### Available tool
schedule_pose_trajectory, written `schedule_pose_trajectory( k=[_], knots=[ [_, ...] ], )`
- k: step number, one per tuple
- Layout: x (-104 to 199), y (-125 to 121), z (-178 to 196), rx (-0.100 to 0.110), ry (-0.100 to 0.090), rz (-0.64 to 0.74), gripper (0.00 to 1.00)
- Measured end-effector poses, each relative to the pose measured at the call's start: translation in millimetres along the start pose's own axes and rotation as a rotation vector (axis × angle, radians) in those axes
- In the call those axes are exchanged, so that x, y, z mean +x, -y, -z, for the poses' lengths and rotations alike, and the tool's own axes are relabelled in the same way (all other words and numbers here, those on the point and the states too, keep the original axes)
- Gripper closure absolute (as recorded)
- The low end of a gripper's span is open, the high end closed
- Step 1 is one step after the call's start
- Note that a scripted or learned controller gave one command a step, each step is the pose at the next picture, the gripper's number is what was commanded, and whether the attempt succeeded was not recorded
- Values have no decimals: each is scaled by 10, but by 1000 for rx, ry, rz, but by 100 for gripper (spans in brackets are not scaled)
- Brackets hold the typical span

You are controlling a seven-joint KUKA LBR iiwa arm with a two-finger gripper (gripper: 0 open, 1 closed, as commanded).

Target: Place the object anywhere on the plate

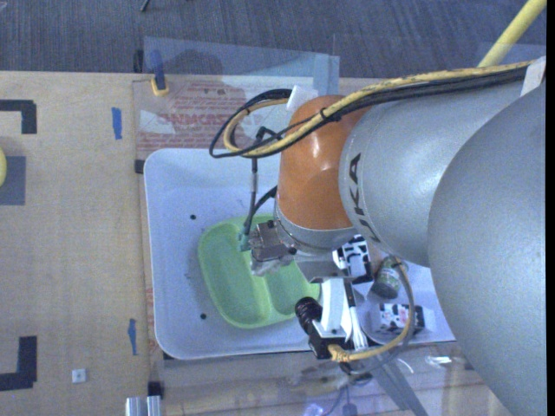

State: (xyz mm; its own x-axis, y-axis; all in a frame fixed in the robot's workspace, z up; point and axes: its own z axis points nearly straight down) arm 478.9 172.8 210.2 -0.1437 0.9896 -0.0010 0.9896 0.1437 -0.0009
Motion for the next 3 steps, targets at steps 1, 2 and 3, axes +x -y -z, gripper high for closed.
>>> schedule_pose_trajectory(
  k=[1,2,3],
  knots=[
    [-26,-108,-151,2,-1,198,100],
    [-18,-113,-54,1,0,200,100],
    [345,-189,-1186,-14,-4,-184,100]
  ],
)
